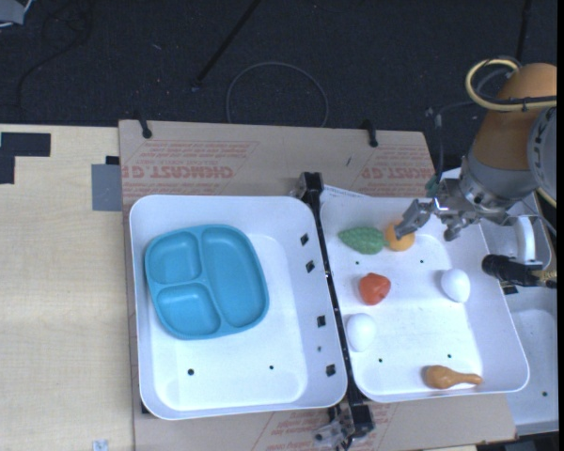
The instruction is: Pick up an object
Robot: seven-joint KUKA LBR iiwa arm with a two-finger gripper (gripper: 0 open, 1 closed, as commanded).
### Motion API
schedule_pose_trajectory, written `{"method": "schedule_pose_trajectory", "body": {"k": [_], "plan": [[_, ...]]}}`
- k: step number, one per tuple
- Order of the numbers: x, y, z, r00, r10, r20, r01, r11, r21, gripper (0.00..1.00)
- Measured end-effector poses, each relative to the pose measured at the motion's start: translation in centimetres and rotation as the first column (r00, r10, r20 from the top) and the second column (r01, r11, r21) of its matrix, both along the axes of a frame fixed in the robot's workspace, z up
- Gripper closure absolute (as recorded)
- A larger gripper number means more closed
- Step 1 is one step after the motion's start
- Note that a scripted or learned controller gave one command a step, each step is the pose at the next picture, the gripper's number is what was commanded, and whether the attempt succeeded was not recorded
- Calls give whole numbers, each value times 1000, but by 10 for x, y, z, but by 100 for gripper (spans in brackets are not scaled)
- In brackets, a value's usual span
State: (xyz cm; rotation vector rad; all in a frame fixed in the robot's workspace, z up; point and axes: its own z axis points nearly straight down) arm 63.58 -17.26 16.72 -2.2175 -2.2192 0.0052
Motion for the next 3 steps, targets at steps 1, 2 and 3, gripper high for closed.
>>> {"method": "schedule_pose_trajectory", "body": {"k": [1,2,3], "plan": [[-2,3,-43,1000,0,0,0,1000,0,0],[-3,5,-82,1000,1,1,-1,1000,0,0],[-2,4,-70,1000,1,2,-1,1000,0,100]]}}
